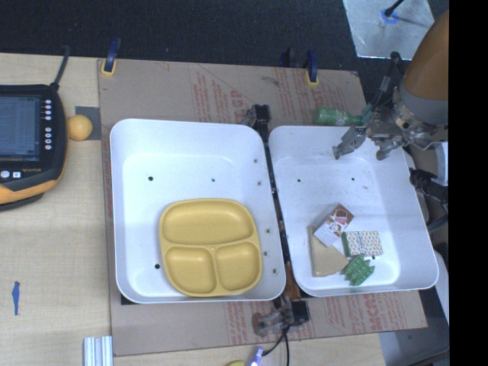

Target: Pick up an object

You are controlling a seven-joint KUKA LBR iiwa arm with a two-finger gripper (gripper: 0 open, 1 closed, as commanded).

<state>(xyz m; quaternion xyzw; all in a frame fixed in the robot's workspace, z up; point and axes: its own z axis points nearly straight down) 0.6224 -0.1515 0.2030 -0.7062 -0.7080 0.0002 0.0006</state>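
My arm [428, 59] comes in from the right, its orange band high at the frame's upper right corner. My wrist angles down and leftward. My gripper [364, 146] hangs with its two fingers [345, 146] spread apart, nothing between them, tips pointing down and left.

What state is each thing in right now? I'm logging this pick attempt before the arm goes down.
gripper: open, holding nothing, above the far part of the right bin.
yellow tray: lying flat, right way up, in the left bin.
small card packets: lying flat, clustered in the right bin's near part, untouched.
green toy piece: lying beside the packets, touching them.
handheld controller: resting on the bench; its screen is too dim to read.
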